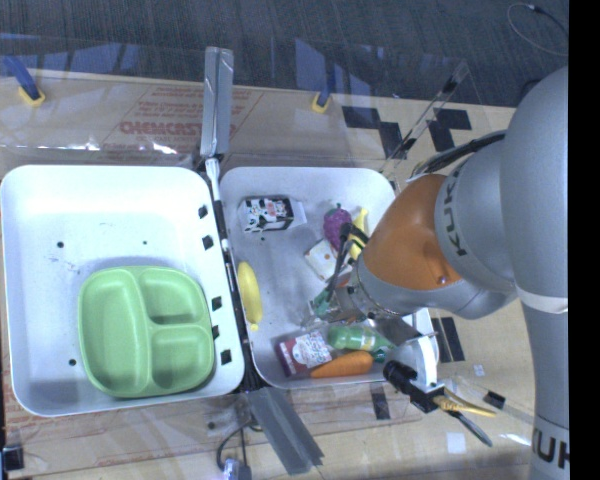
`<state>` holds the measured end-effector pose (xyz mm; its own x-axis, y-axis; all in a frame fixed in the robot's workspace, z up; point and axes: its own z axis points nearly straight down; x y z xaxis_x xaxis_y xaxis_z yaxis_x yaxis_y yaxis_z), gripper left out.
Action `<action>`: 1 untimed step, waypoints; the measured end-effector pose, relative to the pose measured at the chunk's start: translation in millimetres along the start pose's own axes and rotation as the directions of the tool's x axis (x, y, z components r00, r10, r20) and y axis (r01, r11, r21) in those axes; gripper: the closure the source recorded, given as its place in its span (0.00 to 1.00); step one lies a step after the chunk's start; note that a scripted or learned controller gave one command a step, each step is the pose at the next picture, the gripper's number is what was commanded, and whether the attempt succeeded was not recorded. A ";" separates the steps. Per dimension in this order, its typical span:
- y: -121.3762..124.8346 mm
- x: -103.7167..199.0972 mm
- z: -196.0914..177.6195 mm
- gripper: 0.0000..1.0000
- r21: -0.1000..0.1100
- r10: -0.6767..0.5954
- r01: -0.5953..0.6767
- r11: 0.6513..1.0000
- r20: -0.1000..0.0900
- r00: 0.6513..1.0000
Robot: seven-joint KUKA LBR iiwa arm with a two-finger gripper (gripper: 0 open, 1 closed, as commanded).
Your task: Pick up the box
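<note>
**A:** Where is the box?

**B:** The box (268,214), white with black patches, lies in the right bin (280,183), near that bin's far left corner. It sits just short of the far wall and a little off the divider between the 2 bins. White floor shows on all sides of it, widest on the near side.

**A:** And the arm?

**B:** The arm (480,238) comes in from the right, and its orange band hangs over the right half of that bin. The gripper (338,298) is low in the middle of the bin, well apart from the box. Whether its fingers are spread or pressed together I cannot tell; the wrist and clutter hide them.

**A:** What crowds it?

**B:** A purple item (337,223) and a small white piece (320,258) sit just beyond the gripper. A red packet (305,352), a green item (355,340) and an orange carrot (342,366) bunch along the near wall. A yellow banana (249,293) lies against the divider.

**A:** The left bin?

**B:** The left bin (40,198) holds 1 green sectioned tray (145,330) in its near half.
</note>
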<state>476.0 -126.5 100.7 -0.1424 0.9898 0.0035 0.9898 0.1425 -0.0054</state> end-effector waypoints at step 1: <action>0.1 0.1 0.0 0.00 0.000 -0.001 0.001 1.000 0.000 1.000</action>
<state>476.1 -126.3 100.7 -0.1431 0.9897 0.0033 0.9897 0.1431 -0.0052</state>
